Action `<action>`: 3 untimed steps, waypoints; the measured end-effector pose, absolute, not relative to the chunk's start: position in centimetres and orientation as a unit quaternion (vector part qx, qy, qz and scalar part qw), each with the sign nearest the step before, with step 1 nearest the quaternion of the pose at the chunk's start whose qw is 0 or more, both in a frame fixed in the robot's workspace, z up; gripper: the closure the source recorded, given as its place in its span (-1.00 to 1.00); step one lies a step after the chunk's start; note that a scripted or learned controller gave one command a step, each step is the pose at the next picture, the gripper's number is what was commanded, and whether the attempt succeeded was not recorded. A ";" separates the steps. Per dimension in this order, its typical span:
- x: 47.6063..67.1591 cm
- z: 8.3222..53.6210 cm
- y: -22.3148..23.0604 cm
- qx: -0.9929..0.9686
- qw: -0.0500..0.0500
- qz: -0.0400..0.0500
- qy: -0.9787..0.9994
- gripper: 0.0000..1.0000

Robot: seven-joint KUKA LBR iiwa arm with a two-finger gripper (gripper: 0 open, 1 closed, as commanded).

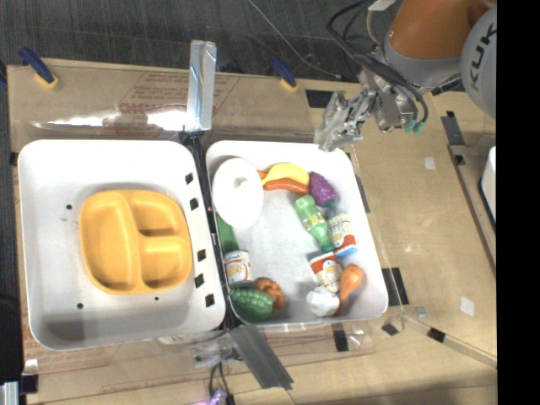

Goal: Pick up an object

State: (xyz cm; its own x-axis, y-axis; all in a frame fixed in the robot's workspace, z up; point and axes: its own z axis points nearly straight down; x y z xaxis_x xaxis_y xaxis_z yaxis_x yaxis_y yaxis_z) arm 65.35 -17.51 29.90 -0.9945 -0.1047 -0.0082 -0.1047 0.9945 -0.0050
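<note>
Red print runs across the cardboard [152, 91] behind the bins, too faint to read, and part of a dark letter shows on the arm's grey housing at the right edge. The can [238, 268] and the small bottle [340, 229] carry labels, but their writing is too small to make out.

The gripper [336, 132] hangs at the far right corner of the right bin [278, 243], over the rim — nothing sits between its fingers, and they look slightly spread, though the slant makes that hard to judge. The objects lie in the right bin, nearer the camera than the gripper: a white lid [237, 192], a banana [284, 175] and purple grapes [321, 188] closest to it, then a green bottle [310, 218], the small bottle, a carrot [350, 282], a white piece [321, 302], the can, a green cob [251, 302] and a brown piece [270, 289]. All are apart from the fingers.

The left bin [51, 192] holds a yellow divided tray [135, 241]. Both bins rest on a tan bench [439, 260] marked with black tape, blue clamps [40, 66] pin the cardboard — and dark carpet with cables lies beyond.
</note>
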 end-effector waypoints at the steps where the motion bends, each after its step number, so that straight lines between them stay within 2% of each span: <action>1: 60.1 26.0 -9.6 -0.067 0.001 0.001 0.998 1.00; 2: 59.0 28.4 -16.4 -0.231 0.001 -0.001 0.973 1.00; 3: 59.2 29.5 -16.3 -0.232 0.003 -0.002 0.973 1.00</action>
